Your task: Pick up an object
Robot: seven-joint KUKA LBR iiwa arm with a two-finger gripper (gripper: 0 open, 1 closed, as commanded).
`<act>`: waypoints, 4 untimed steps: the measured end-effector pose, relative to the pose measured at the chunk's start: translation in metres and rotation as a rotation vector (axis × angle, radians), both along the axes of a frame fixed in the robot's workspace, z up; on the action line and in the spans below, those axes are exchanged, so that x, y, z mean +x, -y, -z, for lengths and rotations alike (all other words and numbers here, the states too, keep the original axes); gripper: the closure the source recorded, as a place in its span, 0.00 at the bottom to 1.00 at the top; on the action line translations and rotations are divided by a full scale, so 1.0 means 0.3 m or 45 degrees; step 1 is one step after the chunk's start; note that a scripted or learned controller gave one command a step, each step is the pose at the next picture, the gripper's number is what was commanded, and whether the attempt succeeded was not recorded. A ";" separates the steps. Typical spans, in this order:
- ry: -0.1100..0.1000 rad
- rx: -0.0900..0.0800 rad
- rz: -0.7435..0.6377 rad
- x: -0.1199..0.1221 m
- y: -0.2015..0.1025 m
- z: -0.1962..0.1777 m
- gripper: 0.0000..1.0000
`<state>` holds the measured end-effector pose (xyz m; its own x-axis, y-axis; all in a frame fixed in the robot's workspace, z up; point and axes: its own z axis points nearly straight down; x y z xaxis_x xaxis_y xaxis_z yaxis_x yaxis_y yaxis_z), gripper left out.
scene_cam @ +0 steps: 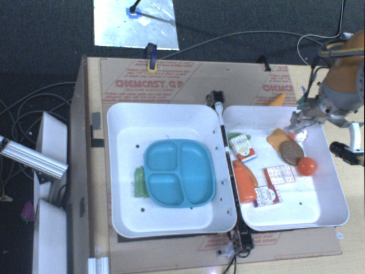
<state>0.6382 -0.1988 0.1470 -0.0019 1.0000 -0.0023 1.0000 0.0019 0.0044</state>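
The table (171, 79) carries two white bins. The left bin (125, 130) holds a blue plate (179, 173) (a green piece just beside it). The right bin (325, 204) holds an orange bottle (244, 182), cartons, a brown disc (291, 152), a tomato (307, 165). The tool (300, 120) hangs over the far edge; its grip I cannot tell.

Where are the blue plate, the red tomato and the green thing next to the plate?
Blue divided plastic plate (179, 172), camera view, on its middle ridge.
Round red tomato (307, 166), camera view, on its top.
Green object (140, 182), camera view, on its middle.
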 end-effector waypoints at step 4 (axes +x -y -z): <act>0.000 0.000 -0.004 0.071 0.025 0.205 0.00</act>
